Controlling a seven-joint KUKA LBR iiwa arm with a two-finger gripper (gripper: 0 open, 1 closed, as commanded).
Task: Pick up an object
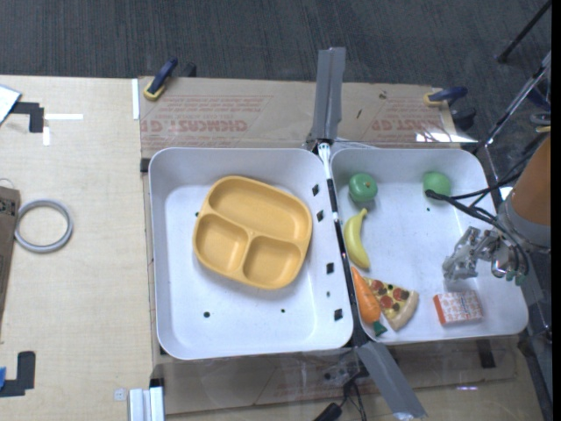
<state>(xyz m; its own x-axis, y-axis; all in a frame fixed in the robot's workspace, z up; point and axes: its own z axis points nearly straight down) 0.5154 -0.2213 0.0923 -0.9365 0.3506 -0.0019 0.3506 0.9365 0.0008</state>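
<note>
My gripper [462, 264] hangs over the right side of the right bin [412, 235], just above a small red and white box [458, 307] that lies near the bin's front right corner. Nothing shows between the gripper's tips. A banana [355, 239] lies along the bin's left wall. A green apple [363, 187] sits behind it. A second green fruit [436, 182] rests at the back, partly under a black cable. A carrot [366, 298] and a pizza slice [396, 303] lie at the front left.
The left bin [175, 314] holds a yellow divided plate [252, 232]. A roll of tape [41, 224] lies on the bench at the far left. Black cables [478, 202] run from the arm across the right bin's back right corner.
</note>
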